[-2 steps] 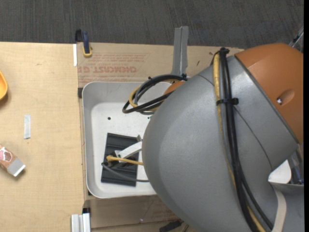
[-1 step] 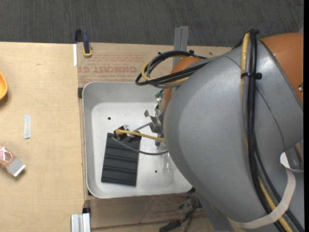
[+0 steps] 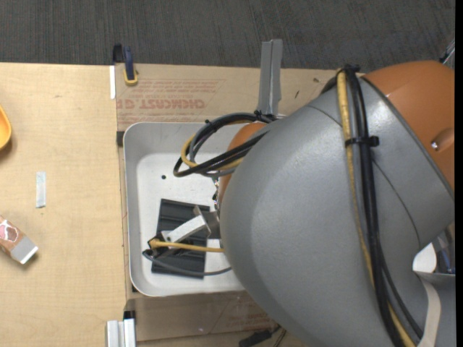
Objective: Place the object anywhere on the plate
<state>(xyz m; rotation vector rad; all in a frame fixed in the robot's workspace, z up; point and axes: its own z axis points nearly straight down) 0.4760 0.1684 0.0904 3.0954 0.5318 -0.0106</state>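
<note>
The white bin lies left of centre on the bench. My grey arm reaches in from the right and covers the bin's right half and everything beyond it. Its orange wrist band shows under looping black and yellow cables. My gripper hangs low inside the bin near the middle, mostly hidden by the wrist. A small dark speck sits on the bin floor at the upper left.
On the wooden bench left of the bin lie a small pale strip, a brown and white packet and part of an orange thing. A blue clamp and a grey post stand behind the bin.
</note>
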